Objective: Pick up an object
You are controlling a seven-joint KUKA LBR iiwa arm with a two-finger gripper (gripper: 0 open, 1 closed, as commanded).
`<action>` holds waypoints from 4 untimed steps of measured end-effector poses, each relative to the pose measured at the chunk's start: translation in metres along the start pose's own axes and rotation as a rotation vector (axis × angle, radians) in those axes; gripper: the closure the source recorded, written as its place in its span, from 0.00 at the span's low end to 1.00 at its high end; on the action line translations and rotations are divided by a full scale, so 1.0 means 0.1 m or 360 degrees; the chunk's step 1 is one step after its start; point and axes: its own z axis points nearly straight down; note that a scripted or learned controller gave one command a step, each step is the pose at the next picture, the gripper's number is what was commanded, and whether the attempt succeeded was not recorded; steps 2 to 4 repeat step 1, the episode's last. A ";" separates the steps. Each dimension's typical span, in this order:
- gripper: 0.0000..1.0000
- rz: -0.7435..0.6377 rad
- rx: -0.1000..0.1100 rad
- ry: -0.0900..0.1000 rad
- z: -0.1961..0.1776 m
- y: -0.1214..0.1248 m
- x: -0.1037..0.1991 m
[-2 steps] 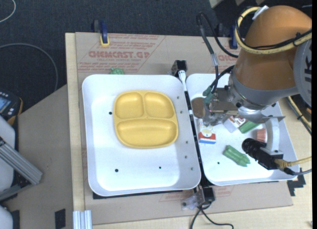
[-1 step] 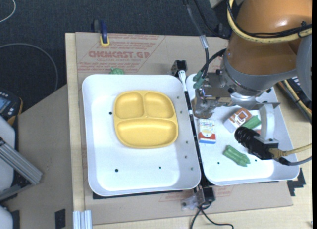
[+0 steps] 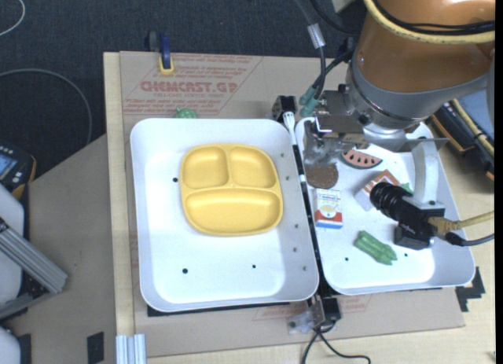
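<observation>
Camera view had the round brown cookie-like disc (image 3: 321, 174) lying flat at the left edge of the right-hand shallow white bin (image 3: 440, 272), directly under the pincer (image 3: 321, 148). That was the pairing to watch: the pincer sat just above and touching-close, so a straight descent looked the likely move. Whether it was spread or closed, I could not tell; nothing showed gripped. Just below the disc lay a small white-and-red carton (image 3: 328, 208), and a green pickle-shaped toy (image 3: 375, 247) further down. Left of them sat the yellow divided plastic plate (image 3: 231, 189) in its own bin, both on the brown cardboard-topped worktop (image 3: 126, 87).
</observation>
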 end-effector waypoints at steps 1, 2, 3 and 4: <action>1.00 0.0002 0.0002 -0.0001 -0.24 0.00 -0.08; 1.00 0.0002 0.0002 -0.0001 -0.24 0.00 -0.08; 1.00 0.0002 0.0002 -0.0001 -0.24 0.00 -0.08; 1.00 0.0002 0.0002 -0.0001 -0.24 0.00 -0.08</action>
